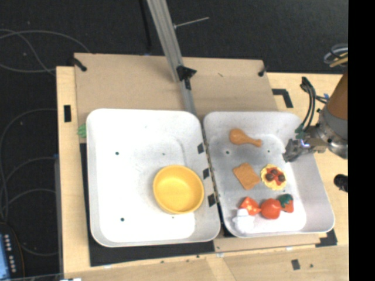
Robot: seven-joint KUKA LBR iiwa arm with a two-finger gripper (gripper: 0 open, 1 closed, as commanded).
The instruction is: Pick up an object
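The tool (293, 150) hangs over the right edge of the right bin (316, 212), at the end of the grey arm (335, 122) that comes in from the right side with its orange band above the wrist. Whether the tool is wide or narrow cannot be told, because it appears small and dark, and no object is seen in it.

All places below are given relative to the right bin. Nearest to the tool, in the middle right part of this bin, lies a small round tart (273, 177) with yellow rim and dark red filling; it is just beside the tool, below and to the left of it, apart from it. To the left of the tart, near the centre of the bin, lies a flat brown piece like toast (246, 175). In the upper part of the bin lies an orange-brown drumstick (244, 138), well apart from the tool. Along the lower part of the bin there is a group of 3 things close together: a red tomato (270, 209), a small red and green piece (286, 202) at its right, and an orange-red piece (249, 205) at its left, with something white (241, 221) in the lower left corner.

The left bin (117, 157) touches the right bin at its left side and holds 1 yellow bowl (178, 189), upright, in its lower right part. Both bins stand on the light brown surface (129, 81). A grey metal pole (167, 34) runs from the top of the view down to the gap between the 2 bins.
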